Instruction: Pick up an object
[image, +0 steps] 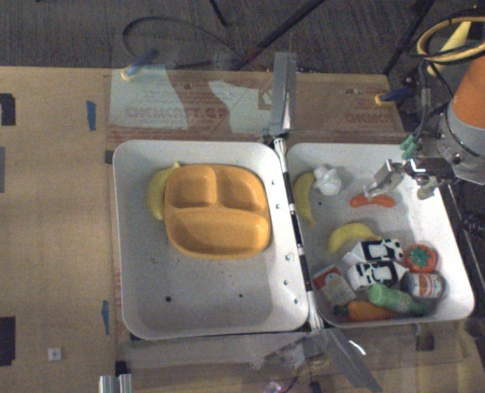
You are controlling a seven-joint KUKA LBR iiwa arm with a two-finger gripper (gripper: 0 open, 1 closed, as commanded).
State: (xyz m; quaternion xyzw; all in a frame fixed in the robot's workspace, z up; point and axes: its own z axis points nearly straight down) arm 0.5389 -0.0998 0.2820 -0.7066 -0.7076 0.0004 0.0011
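My gripper (387,183) hovers over the right bin (464,301), far side, fingers apart w/ nothing between. An orange strip (372,201) lies just under it. To do this well I'd centre on the strip, drop straight, close only once low.

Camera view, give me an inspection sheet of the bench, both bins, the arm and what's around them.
Surface: brown bench with blue tape marks, bearing two white bins side by side.
Job's things: right bin holds two bananas, a small white item, an orange strip, a black-and-white carton, a tomato, a can, a green bottle and a carrot.
Clutter: left bin holds an orange divided tray lying over a yellow item.
Grippers: tool above the right bin's far part, near the orange strip; nothing seen between its fingers.
Cables: yellow and black loops by the arm; a dark loop on the floor.
Surroundings: grey carpet, stand legs.
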